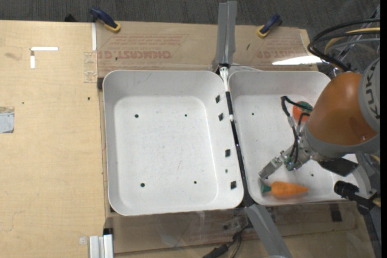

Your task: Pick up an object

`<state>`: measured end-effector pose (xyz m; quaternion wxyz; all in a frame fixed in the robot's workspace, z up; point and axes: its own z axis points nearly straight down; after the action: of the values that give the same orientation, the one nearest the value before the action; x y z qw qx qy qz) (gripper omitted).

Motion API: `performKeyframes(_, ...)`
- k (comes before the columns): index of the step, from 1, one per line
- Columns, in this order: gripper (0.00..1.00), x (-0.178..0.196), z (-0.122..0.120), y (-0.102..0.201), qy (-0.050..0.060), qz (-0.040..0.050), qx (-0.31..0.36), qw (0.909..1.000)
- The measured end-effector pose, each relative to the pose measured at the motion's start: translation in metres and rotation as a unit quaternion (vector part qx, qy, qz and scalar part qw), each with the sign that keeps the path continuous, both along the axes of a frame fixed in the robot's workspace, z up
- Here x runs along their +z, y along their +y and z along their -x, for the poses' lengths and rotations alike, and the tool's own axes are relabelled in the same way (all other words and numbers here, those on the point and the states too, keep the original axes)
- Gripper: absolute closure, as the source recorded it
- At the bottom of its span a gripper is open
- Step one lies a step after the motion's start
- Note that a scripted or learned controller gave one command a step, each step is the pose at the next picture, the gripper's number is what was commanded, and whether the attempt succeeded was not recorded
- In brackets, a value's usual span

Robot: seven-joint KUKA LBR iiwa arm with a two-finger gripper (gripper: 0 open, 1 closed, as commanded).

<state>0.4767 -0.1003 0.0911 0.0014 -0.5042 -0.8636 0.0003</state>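
An orange toy carrot (289,190) with a green tip lies near the front wall of the right bin (254,99). My gripper (273,167) hangs low in that bin, just above and slightly left of the carrot, and I see nothing held in it. A second small orange and green object (299,109) lies further back in the same bin, partly hidden behind the arm's orange band (341,110).
The left bin (163,136) sits beside the right one, with a grey divider strip (227,33) running back from the gap between them. Two clamps (106,19) hold cardboard at the bench's back. Cables lie at the right.
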Motion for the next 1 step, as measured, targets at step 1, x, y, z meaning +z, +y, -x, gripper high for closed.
performKeyframes(1,0.00,0.2320,-0.0544,-0.0699,-0.002,0.0013,-0.062,0.9981)
